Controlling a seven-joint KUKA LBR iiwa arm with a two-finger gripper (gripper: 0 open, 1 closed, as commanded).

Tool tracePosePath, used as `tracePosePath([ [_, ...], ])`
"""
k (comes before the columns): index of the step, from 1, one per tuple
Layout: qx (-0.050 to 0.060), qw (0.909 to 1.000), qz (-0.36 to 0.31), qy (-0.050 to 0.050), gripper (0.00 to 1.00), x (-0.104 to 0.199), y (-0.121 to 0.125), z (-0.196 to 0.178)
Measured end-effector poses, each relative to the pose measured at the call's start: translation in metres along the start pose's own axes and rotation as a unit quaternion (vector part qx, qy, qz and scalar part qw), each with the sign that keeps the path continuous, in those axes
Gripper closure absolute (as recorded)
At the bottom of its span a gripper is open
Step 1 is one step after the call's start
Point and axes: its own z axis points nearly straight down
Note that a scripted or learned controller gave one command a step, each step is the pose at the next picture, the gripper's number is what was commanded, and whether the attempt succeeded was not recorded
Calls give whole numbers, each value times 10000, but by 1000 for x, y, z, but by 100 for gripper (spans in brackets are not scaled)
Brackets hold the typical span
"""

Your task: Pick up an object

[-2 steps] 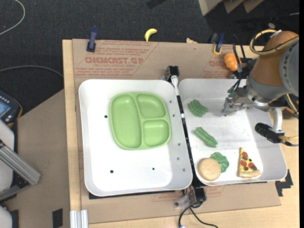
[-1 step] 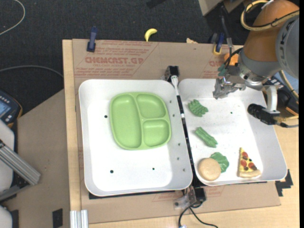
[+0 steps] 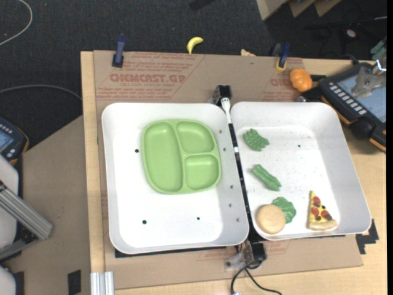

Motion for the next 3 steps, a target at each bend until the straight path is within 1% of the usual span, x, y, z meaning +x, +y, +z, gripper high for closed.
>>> tracePosePath([
  [1, 5, 10000, -27, 18, 100, -13, -29, -120],
  [2, 16, 10000, -48, 24, 100, -13, -34, -212],
  [3, 113, 9999, -28, 69, 100, -12, -95, -156],
])
